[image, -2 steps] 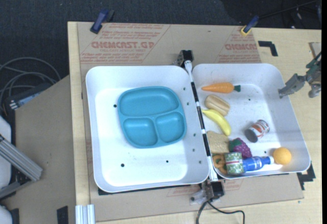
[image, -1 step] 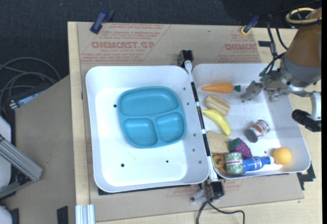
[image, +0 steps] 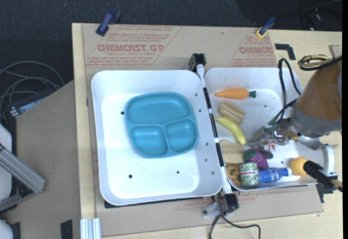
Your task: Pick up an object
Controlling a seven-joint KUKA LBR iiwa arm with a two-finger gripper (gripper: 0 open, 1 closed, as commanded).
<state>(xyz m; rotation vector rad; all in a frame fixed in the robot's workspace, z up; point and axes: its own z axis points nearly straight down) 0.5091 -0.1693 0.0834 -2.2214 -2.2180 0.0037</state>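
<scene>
While left bin (image: pixel 109 123) holds blue tray (image: pixel 161 123), right bin (image: pixel 239 77) holds carrot (image: pixel 234 93), banana (image: pixel 231 129); claw (image: pixel 266 135) state unclear.

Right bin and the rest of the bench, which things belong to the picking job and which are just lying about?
Job:
end effector
carrot
banana
bread roll
can
blue bottle
orange

Lying about:
blue divided plate
blue clamp
cables

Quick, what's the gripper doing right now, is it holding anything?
Two-finger gripper: low in the right white bin, beside the yellow banana; open or closed cannot be told, and nothing shows between its fingers.
</scene>
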